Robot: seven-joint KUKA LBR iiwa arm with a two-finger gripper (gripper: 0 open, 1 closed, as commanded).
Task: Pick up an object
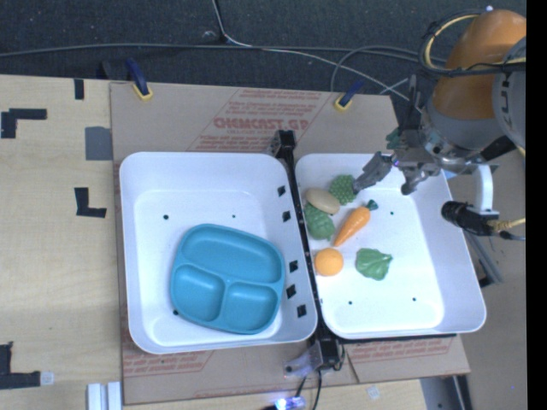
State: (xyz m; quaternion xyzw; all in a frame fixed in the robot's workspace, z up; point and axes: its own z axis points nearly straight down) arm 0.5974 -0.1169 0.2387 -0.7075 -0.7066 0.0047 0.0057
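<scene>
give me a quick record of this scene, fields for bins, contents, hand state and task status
left bin: holds a blue divided tray
right bin: toy carrot, orange ball, beige potato-like piece, three green toy vegetables
cluster: most pieces sit near the divider
hand: above the right bin's far side, fingers apart, nothing between them
task status: no object picked up yet
</scene>
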